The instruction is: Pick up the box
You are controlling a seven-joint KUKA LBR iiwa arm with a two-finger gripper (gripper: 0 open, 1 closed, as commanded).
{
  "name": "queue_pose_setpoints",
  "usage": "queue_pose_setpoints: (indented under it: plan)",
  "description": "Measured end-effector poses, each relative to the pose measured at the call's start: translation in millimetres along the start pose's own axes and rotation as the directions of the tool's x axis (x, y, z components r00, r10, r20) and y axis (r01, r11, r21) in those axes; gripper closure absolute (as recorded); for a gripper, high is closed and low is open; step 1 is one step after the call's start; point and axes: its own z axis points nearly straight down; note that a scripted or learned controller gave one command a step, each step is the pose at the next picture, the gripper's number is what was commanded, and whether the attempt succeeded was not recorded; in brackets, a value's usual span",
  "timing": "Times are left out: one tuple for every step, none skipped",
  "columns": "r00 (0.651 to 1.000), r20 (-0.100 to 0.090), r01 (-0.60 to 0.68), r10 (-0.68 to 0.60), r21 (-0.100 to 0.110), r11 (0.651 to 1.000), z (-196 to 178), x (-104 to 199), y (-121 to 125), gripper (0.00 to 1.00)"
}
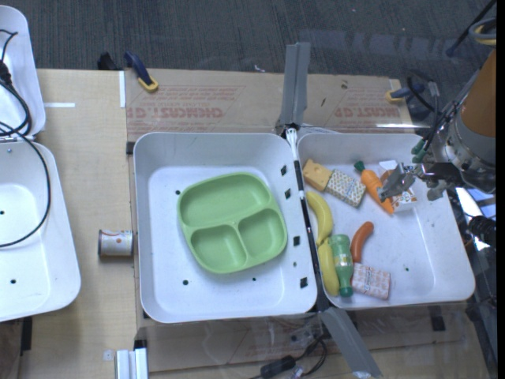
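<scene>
Reaching from the right, pincer (397, 181) hovers beside box (346, 187).

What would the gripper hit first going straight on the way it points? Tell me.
Probably the carrot, just beyond the gripper toward the left; the patterned box lies next past it. Depth is unclear, so it may pass above.

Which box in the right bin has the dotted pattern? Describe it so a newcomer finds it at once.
Look in the right bin, at its upper left part. The dotted box lies tilted between a yellow wedge and a carrot. Unlike the pinkish box near the front, it is pale with small dots.
</scene>
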Motion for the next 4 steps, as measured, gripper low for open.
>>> queue_pose_setpoints:
  plan:
    - [0.988,0.001,0.153,-0.153,-0.002,0.988,-26.5,41.5,-15.5,0.0]
    - [0.999,0.001,0.042,-0.042,0.002,0.999,90.4,102.6,-25.4,0.0]
    - [0.995,0.001,0.099,-0.099,0.001,0.995,90.1,132.6,-34.6,0.0]
    - [0.972,0.002,0.235,-0.235,-0.001,0.972,89.6,19.6,95.0,0.0]
